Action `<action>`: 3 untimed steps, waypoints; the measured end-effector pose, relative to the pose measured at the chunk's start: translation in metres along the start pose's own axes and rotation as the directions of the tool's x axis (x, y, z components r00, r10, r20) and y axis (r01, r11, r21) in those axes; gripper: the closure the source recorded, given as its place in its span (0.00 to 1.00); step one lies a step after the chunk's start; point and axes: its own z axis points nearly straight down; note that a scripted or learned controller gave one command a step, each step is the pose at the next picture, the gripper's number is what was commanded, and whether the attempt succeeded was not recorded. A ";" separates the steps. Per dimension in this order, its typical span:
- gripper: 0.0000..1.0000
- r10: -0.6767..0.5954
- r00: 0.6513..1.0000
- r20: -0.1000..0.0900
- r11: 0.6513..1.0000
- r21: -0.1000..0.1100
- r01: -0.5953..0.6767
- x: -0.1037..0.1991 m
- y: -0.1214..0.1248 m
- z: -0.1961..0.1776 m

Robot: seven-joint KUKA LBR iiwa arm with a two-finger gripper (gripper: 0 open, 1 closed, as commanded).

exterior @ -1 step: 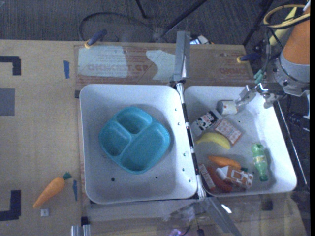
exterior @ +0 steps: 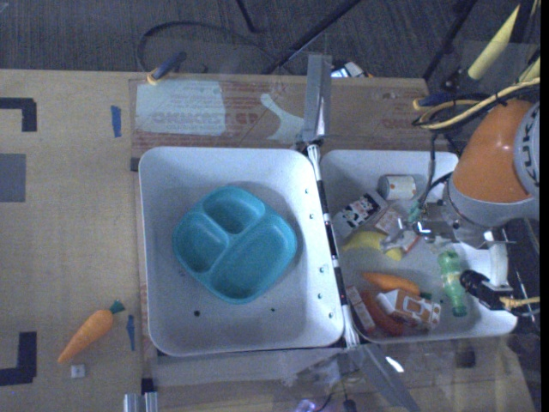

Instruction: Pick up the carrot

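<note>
Carrot [exterior: 390,282] in the right bin [exterior: 343,168] (tool [exterior: 418,227] just above, grip state indiscernible).

The arm [exterior: 493,166] is running off the picture's right edge, and its orange band is covering the right bin's [exterior: 343,166] far right corner. The end effector [exterior: 420,228] is sitting over the clutter there, its fingers too blurred to make out. The small packets [exterior: 412,307] by the bin's near wall are overlapping, their labels unreadable.
</note>
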 end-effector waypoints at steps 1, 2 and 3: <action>0.00 0.309 0.951 -0.001 0.951 -0.008 -0.309 0.038 -0.036 0.026; 0.00 0.222 0.975 0.001 0.975 -0.002 -0.222 0.056 0.021 -0.071; 1.00 0.220 0.975 0.003 0.975 0.001 -0.220 0.056 0.021 -0.079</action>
